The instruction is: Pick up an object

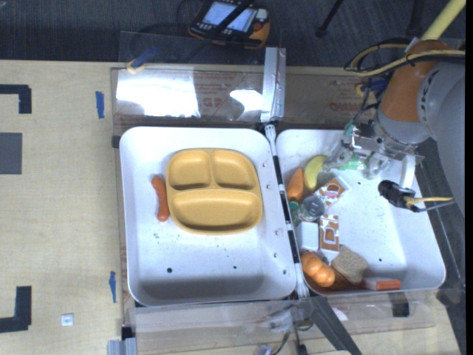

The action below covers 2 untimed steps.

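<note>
Camera view. The arm [414, 87] reaches over the far right corner of the right bin [414, 265]. The gripper [363, 154] hangs above the bin's far edge, just right of the banana [315, 170]. Nothing is seen between its parts, and whether the jaws are apart or together cannot be told from this angle.

Candidate objects lie along the right bin's left wall. From far to near: the banana, an orange piece [295, 185] touching it, a dark round item [312, 207], two printed packets [330, 213], an orange fruit [319, 271] in the near left corner, and a brown block [349, 263] leaning on it. A small orange stick [384, 284] lies by the near edge.

The left bin [140, 272] holds a yellow tray [214, 189] at its centre and a carrot [160, 198] just beside the tray's left edge.

Procedure, as judged:
- Select the banana; it is nearest the gripper.
- Set the jaws across its narrow width, not its length.
- Descend clear of the left wall and the touching orange piece; crowding there is the likely cause of a failed grasp.
- Confirm the object sits between the jaws before lifting.
</note>
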### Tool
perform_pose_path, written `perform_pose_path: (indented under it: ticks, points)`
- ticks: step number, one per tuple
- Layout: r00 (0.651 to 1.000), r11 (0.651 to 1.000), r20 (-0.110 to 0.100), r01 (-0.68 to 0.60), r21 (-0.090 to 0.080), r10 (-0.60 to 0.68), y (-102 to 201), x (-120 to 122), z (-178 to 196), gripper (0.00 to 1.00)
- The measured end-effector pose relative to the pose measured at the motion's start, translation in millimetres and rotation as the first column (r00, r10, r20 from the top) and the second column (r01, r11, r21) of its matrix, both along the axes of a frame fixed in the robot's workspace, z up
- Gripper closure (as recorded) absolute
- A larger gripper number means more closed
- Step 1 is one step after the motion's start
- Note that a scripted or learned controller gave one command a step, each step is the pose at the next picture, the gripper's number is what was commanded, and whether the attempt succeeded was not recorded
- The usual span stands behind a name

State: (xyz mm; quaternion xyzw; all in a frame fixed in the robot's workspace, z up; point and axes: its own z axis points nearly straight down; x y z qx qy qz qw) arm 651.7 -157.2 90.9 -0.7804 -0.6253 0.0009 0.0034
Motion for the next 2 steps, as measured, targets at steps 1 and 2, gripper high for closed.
perform_pose_path:
  ticks: [1,2]
  points:
    - [1.0,1.0,0.006,-0.013,-0.004,0.013,50,-36,-5,0.0]
    - [0.995,0.995,-0.019,-0.097,0.0,0.097,48,1,-5,0.0]
